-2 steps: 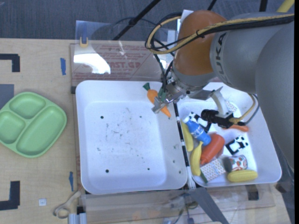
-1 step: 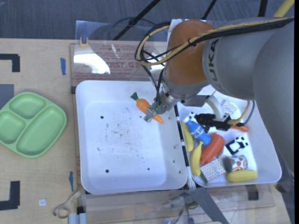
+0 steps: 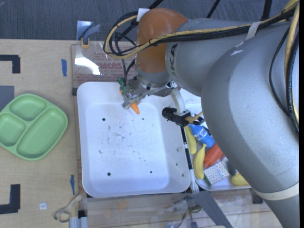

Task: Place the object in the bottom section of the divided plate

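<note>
Reading the scene: one small orange object, one gripper, one green plate far off to the side.
Orange object (image 3: 136,108): I see a short orange piece, carrot-like, poking out just under the fingertips, over the upper part of the left white bin (image 3: 95,91).
Long axis: it slants down and toward the view's right, away from the fingertips.
Gripper (image 3: 129,100): the fingers look pinched on the top end of the orange object, so I read it as gripped by one end, the rest hanging free.
Height: I cannot tell whether the piece is lifted or still touches the bin floor.
Divided plate (image 3: 31,125): green, three sections, on the wooden bench well apart from the bin, toward the view's left.
Bottom section (image 3: 42,133): the big long compartment on the plate's lower right, nearest the bin.
Key relation: the target lies left and somewhat lower in view from the jaws, past the bin wall.
My judgement: the carry must clear that wall; an end-grip could let the piece swing or slip.
</note>
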Controlling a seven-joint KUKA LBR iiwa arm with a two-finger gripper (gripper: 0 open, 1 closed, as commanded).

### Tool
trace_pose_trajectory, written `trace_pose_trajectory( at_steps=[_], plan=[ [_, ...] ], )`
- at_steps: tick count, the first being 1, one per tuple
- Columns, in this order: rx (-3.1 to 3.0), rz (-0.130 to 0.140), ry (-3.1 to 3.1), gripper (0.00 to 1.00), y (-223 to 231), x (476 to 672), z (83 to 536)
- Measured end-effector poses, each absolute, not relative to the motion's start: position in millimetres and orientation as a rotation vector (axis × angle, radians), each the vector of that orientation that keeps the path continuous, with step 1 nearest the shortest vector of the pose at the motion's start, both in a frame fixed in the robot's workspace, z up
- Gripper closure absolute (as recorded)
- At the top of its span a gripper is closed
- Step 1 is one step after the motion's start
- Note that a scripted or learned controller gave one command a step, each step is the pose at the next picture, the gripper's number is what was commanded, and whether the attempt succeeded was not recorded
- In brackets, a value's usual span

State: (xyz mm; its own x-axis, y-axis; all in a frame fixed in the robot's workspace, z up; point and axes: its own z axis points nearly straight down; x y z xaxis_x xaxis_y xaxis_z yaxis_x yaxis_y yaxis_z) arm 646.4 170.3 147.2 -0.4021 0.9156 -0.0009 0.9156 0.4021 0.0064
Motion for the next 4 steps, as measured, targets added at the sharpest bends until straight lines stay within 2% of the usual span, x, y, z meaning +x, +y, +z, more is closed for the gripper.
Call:
trace_pose_trajectory(
  at_steps=[1, 2, 3, 4],
  plan=[
    [1.532, 0.005, 2.738, 1.00, 202, 667.0, 180],
    [1.531, 0.005, 2.739, 0.00, 202, 666.9, 180],
    [1.170, 0.002, 2.914, 0.00, 189, 667.0, 178],
    [1.510, 0.001, 2.757, 0.00, 187, 592.9, 109]
  ],
)
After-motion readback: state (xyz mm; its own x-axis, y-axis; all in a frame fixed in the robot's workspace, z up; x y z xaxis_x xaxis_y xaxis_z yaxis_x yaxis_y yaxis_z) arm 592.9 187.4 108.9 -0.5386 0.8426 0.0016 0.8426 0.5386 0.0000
